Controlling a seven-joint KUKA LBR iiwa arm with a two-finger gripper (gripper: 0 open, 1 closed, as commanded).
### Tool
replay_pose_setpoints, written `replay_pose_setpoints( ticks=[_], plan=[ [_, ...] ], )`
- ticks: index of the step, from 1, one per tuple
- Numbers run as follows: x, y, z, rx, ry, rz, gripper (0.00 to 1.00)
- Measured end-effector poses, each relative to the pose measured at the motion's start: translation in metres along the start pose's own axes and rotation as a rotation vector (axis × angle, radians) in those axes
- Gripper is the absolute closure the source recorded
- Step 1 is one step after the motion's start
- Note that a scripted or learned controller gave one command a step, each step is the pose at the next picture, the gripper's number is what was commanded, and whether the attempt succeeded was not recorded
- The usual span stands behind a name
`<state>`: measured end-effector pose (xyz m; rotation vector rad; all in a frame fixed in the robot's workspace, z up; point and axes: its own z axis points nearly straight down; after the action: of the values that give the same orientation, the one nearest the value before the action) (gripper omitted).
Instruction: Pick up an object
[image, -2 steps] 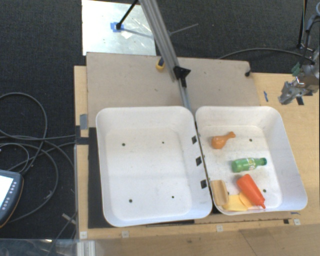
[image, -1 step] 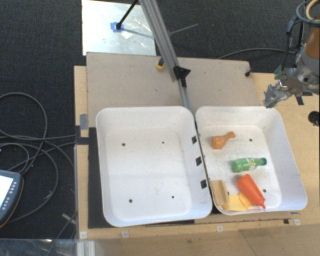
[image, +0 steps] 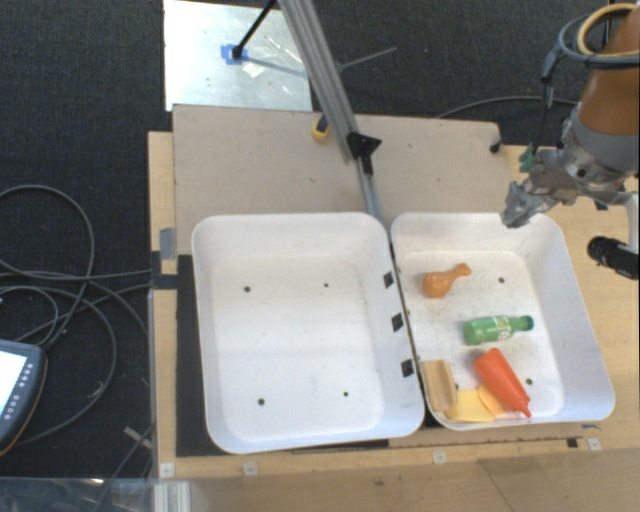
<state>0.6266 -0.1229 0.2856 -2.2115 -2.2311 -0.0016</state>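
The right bin (image: 575, 300) holds an orange drumstick-shaped toy (image: 445, 281), a green bottle (image: 497, 327) lying on its side, an orange-red carrot-like toy (image: 501, 381), a tan block (image: 439, 382) and a yellow piece (image: 473, 404) at the front. My gripper (image: 519, 209) hangs over the bin's far right corner, above and to the right of the drumstick, touching none of the objects. Nothing shows between its tips.
The left bin (image: 292, 330) lies beside the right one, joined by black clips. A grey pole (image: 335, 90) slants across the back. Cables (image: 60, 290) and a tablet (image: 15, 385) lie on the floor at the left.
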Motion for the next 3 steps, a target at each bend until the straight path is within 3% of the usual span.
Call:
replay_pose_setpoints(
  ticks=[3],
  plan=[
    [0.137,-0.051,0.046,0.002,0.002,-0.001,1.0]
  ],
)
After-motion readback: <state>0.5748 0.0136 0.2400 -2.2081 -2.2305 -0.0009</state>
